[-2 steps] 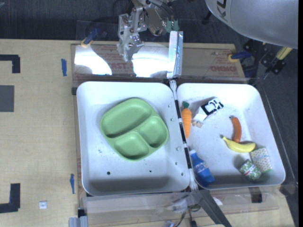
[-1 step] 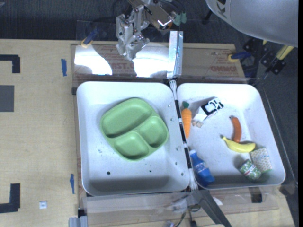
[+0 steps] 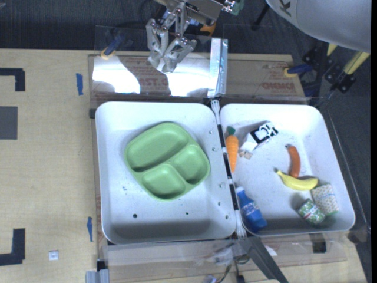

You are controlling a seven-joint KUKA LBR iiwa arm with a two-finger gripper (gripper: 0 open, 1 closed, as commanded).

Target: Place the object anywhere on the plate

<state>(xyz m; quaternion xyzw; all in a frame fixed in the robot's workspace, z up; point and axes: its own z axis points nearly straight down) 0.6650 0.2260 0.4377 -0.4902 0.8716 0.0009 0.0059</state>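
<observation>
A green plate point(image 3: 168, 160) with three compartments lies in the middle of the left bin point(image 3: 112, 214); nothing rests on it. In the right bin point(image 3: 336, 158) lie a carrot point(image 3: 232, 151), a yellow banana point(image 3: 298, 182), a reddish-orange pepper-like piece point(image 3: 293, 159), a blue bottle point(image 3: 251, 210), a black-and-white item point(image 3: 263, 132), a pale cupcake-like object point(image 3: 326, 197) and a green patterned piece point(image 3: 311, 211). My gripper point(image 3: 165, 65) hangs high beyond the far edge of the left bin, apart from every object, with nothing visible in it.
A metal divider point(image 3: 218, 69) stands upright behind the seam between the bins. The ridge where the two bins meet point(image 3: 221, 158) runs alongside the carrot and the bottle. Wooden bench surface point(image 3: 41, 158) extends to the left.
</observation>
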